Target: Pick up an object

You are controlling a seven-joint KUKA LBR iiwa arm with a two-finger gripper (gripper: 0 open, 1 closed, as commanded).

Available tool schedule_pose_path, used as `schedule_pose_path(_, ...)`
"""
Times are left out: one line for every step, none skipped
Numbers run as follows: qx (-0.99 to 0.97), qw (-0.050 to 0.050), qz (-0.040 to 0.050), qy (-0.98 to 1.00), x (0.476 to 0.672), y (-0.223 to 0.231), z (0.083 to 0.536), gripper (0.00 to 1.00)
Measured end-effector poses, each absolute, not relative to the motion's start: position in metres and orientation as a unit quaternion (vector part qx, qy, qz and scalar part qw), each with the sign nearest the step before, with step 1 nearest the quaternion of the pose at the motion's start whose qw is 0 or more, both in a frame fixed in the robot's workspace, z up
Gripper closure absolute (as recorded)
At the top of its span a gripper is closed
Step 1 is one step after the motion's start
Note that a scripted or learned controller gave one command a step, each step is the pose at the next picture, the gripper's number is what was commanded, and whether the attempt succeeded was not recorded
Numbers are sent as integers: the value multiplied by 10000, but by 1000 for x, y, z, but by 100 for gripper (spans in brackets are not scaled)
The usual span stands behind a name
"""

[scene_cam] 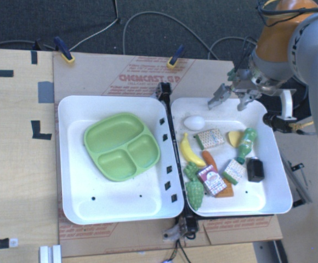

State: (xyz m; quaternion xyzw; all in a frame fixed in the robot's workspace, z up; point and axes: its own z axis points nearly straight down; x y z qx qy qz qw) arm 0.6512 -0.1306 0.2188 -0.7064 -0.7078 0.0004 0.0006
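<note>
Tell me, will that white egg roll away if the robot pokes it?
Probably. The white egg looks smooth and rounded, so a nudge would likely send it rolling or slipping aside. It lies near the back of the right bin, with the banana just in front, which might stop it. The gripper has its fingers spread.

A grey robot arm point(312, 43) with rounded, smooth casing. A broad glossy orange band point(282, 29) wraps the section above its wrist. Thin black cables loop around the top of the orange part. Below it sits a darker metal wrist block with small fittings, ending in a gripper point(231, 98) with two slim grey fingers point(218, 96).
</note>
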Motion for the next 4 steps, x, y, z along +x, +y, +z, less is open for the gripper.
schedule_pose_path(-7064, -43, -29, -7078, 629, -102, 99, 0)
schedule_pose_path(-7059, -122, -67, -7082, 613, -104, 93, 0)
schedule_pose_path(-7064, -125, -65, -7077, 604, -102, 93, 0)
schedule_pose_path(-7065, -124, -65, -7076, 586, -100, 93, 0)
